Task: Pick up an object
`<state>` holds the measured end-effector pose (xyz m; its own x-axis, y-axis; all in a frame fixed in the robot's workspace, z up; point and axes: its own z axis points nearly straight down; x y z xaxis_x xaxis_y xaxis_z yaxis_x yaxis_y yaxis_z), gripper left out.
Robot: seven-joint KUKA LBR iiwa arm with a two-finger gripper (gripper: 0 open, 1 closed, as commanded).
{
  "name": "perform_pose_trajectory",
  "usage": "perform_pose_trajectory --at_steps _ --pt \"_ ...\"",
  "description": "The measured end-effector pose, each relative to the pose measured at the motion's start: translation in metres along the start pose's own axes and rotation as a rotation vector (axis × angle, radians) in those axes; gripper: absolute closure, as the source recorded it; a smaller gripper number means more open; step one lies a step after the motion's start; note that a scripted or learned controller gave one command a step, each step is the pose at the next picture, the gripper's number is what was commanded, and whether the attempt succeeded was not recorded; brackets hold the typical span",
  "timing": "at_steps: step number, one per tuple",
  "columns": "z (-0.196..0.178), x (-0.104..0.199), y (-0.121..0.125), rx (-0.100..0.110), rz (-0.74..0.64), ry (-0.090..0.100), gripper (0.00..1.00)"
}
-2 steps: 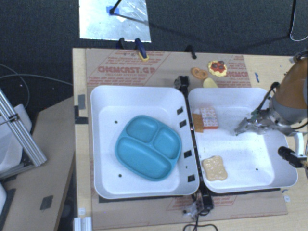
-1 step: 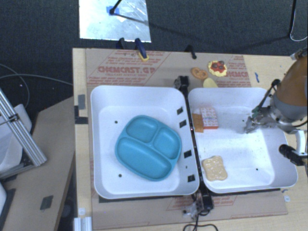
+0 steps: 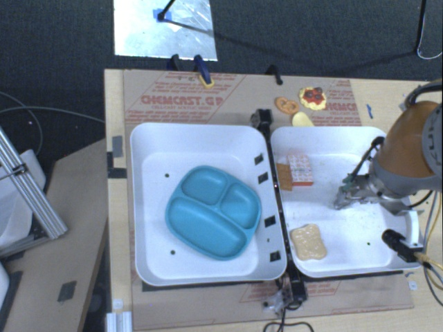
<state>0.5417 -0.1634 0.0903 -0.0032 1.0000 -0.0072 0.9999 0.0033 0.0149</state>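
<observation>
One fixed camera looks down at a slant on both bins [image 3: 208,133], from well above.

Around my left bin [image 3: 138,185]: printed cardboard [image 3: 180,95] lies beneath it and shows behind it. A blue clamp [image 3: 203,70] grips the cardboard's edge behind the bin. Farther behind lies a shiny sheet [image 3: 163,19]. Behind and to its right I see a pretzel toy [image 3: 286,105], a round red-topped toy [image 3: 313,97] and a pale yellow piece [image 3: 302,120]. An aluminium frame [image 3: 28,192] stands well to its left.
</observation>
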Motion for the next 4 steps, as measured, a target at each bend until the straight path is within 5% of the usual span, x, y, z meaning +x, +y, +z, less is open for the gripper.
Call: perform_pose_trajectory --at_steps 1,2,3,4 --pt "-0.04 -0.046 0.042 0.005 0.002 0.002 1.0" --pt "-0.005 -0.043 0.021 0.015 0.003 0.007 1.0" --pt "0.0 -0.018 -0.03 -0.008 0.004 -0.002 1.0" --pt "-0.07 0.064 -0.003 0.004 -0.01 0.009 1.0"
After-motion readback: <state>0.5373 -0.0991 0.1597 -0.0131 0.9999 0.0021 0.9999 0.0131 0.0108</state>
